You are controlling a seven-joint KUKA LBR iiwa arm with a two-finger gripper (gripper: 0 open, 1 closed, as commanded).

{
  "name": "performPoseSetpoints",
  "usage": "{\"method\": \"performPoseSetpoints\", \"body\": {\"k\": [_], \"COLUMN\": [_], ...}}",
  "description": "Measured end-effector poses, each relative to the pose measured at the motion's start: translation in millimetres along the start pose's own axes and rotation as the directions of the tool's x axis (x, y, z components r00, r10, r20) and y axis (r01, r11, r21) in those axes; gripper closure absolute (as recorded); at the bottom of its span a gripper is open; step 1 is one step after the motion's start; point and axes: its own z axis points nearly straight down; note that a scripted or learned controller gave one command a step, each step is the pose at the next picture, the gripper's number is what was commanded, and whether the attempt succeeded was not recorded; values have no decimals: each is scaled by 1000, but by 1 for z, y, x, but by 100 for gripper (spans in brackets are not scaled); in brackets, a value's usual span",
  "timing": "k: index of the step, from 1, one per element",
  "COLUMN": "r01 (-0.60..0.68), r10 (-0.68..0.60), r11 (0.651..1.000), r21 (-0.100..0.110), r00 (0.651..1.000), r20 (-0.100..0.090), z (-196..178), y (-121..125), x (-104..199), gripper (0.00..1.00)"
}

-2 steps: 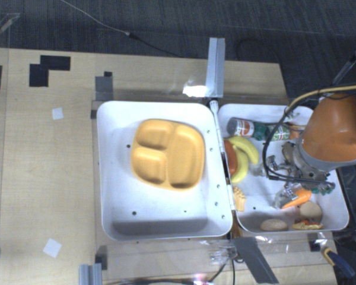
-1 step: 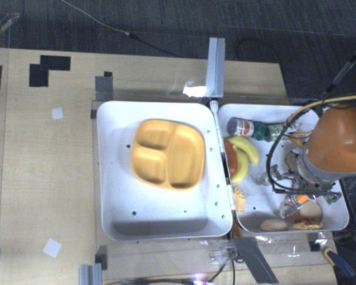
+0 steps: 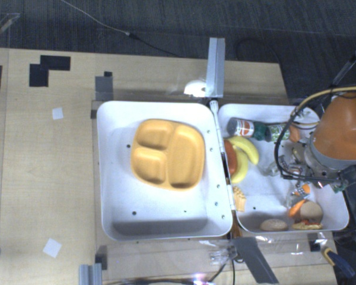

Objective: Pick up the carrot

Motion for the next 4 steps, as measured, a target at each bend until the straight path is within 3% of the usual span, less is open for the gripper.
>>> {"method": "performPoseSetpoints", "body": {"k": [1, 2, 3, 4], "r01": [65, -2, -143, -277], "r10": [-65, 2, 143, 277], "r11": [998, 1000, 990, 961], "r21": [1, 2, 0, 2], "r00": [998, 1000, 990, 961], "r20": [-2, 0, 0, -1], "z": [0, -1, -1, 0], "y": [-25, 16, 81, 14], "x": [42, 24, -24, 11], "gripper": [0, 0, 0, 0]}}
